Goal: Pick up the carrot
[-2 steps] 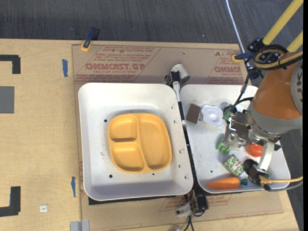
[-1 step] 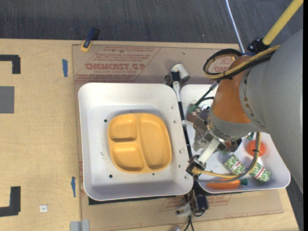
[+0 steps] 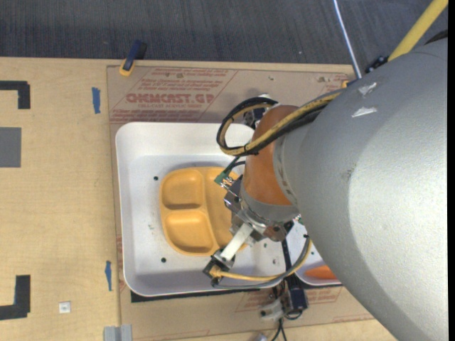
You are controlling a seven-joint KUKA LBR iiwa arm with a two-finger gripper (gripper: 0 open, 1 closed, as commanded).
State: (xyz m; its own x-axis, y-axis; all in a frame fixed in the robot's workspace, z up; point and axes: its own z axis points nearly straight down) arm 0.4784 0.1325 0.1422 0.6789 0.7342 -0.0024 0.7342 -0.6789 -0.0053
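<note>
Presently the claw (image 3: 249, 226) sits below the orange band (image 3: 264, 170) of the wrist, over the right edge of the yellow tray (image 3: 186, 212). The wrist housing covers it from above, so whether it is open or closed cannot be told.

The carrot (image 3: 325, 273) is to the lower right of the yellow tray, beyond the claw. It shows as a short strip of bright, smooth orange. It lies in the right bin (image 3: 307, 278), close to the corner nearest the tray. The grey arm (image 3: 384, 190) hides most of it, so its shape and ends cannot be made out.

The yellow tray has two rounded compartments, one above the other in the view. It lies flat on the floor of the left bin (image 3: 135, 190), right of that bin's middle.

A brown sheet (image 3: 170, 77) lies under both bins. Above the tray, red print on the sheet reads "CHEMCAST GP". The finer red lines over that word are too small to read.

A blue and yellow clip (image 3: 133, 55) sits at the sheet's far edge, to the upper left of the tray. Strips of blue tape (image 3: 96, 99) mark the sheet's left edge, left of the tray. Farther left, the tan desk (image 3: 57, 190) carries black corner marks (image 3: 18, 94).
</note>
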